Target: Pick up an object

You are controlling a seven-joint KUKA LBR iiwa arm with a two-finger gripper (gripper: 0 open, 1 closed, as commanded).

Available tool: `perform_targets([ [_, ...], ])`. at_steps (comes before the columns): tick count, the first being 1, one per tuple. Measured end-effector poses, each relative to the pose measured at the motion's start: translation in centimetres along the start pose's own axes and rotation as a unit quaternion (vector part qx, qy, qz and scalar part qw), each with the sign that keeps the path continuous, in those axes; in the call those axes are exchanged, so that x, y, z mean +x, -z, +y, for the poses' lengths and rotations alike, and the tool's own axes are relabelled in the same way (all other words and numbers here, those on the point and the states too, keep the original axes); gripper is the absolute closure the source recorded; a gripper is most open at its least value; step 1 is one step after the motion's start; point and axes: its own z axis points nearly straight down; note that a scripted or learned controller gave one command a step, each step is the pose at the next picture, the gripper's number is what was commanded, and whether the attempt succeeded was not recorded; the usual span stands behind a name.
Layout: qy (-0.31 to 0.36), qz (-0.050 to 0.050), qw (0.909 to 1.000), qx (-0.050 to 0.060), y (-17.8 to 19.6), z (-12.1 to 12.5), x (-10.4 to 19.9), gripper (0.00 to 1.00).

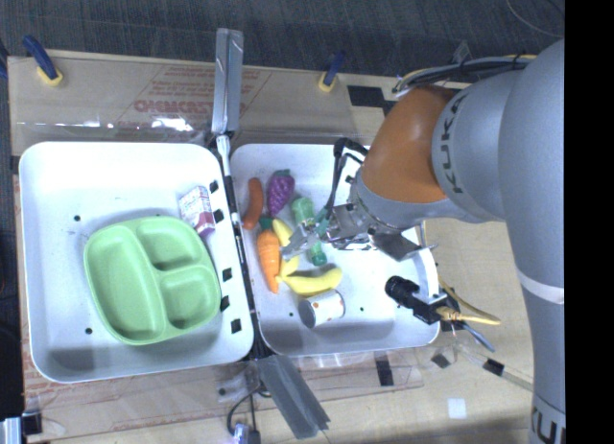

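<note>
The arm's big orange band blocks a good chunk of the right bin, and the tool pokes out from under it toward the pile of toy food. Whether it's spread or pinched I can't tell, it's just a grey tangle from here. Right at its tip there's a green piece and a yellow banana just below. An orange carrot lies on the banana's far side from the arm, purple grapes sit above the green piece, and a small white cup lies tipped under the banana. In the left bin sits a green divided tray with a small pink packet at its corner.
</note>
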Motion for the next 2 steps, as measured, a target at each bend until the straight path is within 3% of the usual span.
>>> perform_targets([
  [1, 0.089, 0.0, 0.9961, 0.0, 2.9, 5.3, 3.6, 0.0],
  [2, 0.07, 0.0, 0.9975, 0.001, 4.5, 6.7, 3.3, 0.0],
])
